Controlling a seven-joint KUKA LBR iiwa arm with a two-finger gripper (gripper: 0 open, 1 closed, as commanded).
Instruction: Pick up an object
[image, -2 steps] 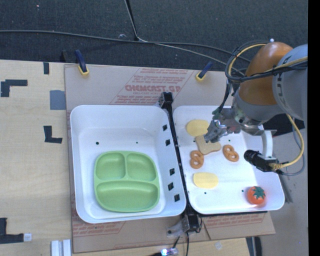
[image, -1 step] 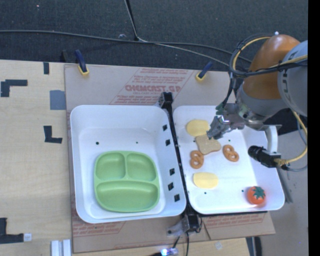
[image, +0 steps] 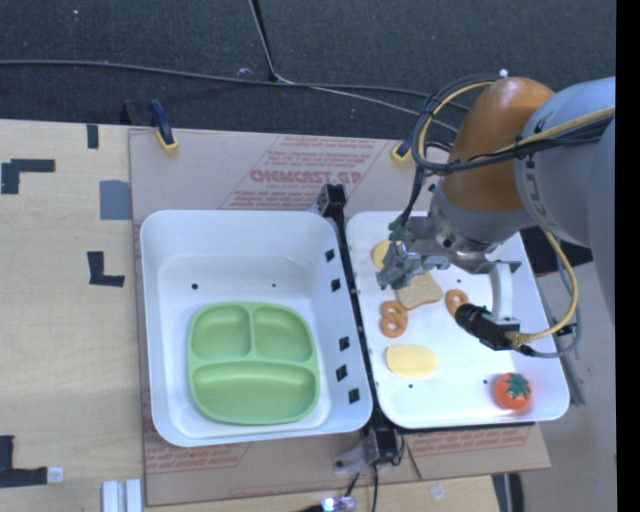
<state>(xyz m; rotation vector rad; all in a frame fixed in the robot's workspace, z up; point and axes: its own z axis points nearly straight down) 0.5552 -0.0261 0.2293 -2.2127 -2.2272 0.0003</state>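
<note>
Seen from above, L to R. Left bin (image: 160, 250) holds a green tray (image: 253, 362) w/ three sections. Right bin (image: 545, 400), just beside it, holds toy food: pretzel (image: 393, 319) near the divider, yellow piece (image: 411, 360) below the pretzel, toast (image: 421, 293) above it, tomato (image: 512, 391) far right of it. Gripper (image: 402, 268) hangs over the toast; can't tell its jaw state.

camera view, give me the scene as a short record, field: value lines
left bin: holds green divided plate
right bin: toast slice, pretzel, yellow piece, tomato
gripper: low over the right bin's far left part, by the toast slice
held: nothing seen between the fingers
</note>
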